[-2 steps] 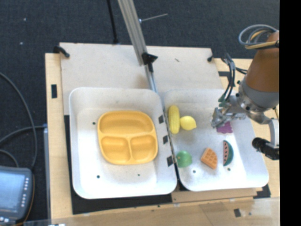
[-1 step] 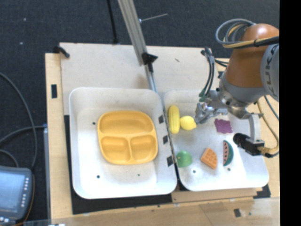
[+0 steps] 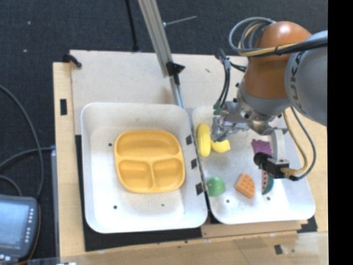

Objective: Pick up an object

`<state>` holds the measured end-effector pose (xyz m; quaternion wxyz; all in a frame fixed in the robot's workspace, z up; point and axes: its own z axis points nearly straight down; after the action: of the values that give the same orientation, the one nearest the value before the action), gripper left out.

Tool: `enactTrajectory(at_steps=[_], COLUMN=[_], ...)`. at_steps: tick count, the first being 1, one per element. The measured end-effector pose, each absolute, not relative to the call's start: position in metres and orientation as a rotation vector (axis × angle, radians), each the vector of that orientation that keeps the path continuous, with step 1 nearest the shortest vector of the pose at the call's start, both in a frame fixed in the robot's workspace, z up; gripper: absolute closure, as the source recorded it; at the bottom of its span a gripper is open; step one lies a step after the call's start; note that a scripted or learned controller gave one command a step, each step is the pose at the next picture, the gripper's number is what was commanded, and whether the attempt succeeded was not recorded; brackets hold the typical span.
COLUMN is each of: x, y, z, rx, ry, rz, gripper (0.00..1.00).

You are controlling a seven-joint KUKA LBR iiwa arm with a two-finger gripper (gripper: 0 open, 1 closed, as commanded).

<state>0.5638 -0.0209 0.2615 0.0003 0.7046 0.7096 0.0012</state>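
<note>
The desk (image 3: 110, 81) carries two white bins. The left bin (image 3: 99, 120) holds a yellow divided plate (image 3: 149, 160), far from the arm. The right bin (image 3: 292, 203) has the small things, and the arm (image 3: 276, 65) hangs over its far-left part. The jaws (image 3: 220, 130) are low, directly above a banana (image 3: 205, 140) that lies along the wall between the bins, w/ its long axis running far-to-near and a short yellow end bent toward the bin's middle. Whether the jaws are open or closed I cannot tell; the wrist hides them. Probably the banana is the target, approx. under the jaws. Room is tight on the wall side, freer toward the middle. Nearer the front edge lie a green ball (image 3: 215, 186), an orange wedge (image 3: 246, 185), a watermelon slice (image 3: 267, 182) and a purple piece (image 3: 261, 146), all apart from the banana.
</note>
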Motion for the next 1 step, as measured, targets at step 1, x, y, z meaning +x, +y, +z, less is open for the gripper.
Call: enactTrajectory(at_steps=[1], x=[0.5714], y=[0.0386], z=[0.2611], rx=[2.212], ry=[2.231], rz=[0.003], gripper=[1.00])
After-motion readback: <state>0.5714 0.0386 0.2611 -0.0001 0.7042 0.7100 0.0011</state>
